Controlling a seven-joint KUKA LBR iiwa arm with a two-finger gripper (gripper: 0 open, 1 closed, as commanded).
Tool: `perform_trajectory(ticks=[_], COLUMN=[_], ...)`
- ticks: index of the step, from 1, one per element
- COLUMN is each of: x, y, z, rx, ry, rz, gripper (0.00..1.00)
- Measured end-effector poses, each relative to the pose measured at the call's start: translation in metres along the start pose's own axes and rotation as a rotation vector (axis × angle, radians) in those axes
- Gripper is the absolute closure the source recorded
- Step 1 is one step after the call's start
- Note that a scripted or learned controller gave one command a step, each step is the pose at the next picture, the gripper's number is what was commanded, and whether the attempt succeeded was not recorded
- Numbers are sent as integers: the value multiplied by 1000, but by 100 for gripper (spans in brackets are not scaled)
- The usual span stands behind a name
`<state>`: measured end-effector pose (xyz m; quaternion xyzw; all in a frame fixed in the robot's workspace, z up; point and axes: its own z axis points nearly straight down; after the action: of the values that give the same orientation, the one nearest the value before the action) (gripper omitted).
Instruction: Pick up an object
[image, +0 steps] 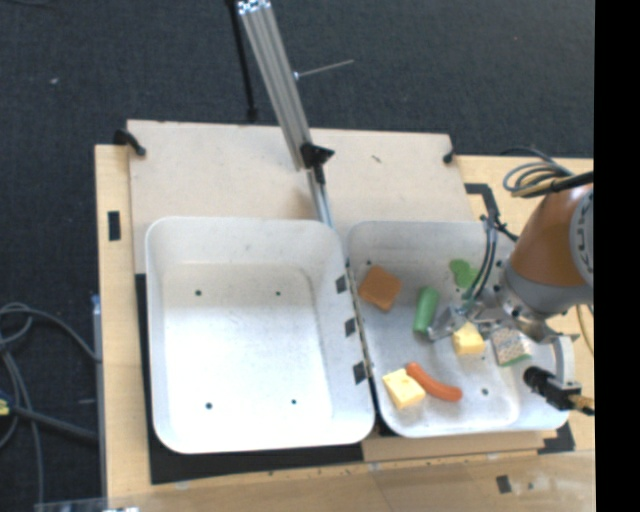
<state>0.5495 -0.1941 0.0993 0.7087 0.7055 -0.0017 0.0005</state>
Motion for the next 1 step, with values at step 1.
perform_trajectory(ticks=[1], x=[0], y=[2], z=[-13], rx=[-8], ry=[2], rz=[6], gripper=[100])
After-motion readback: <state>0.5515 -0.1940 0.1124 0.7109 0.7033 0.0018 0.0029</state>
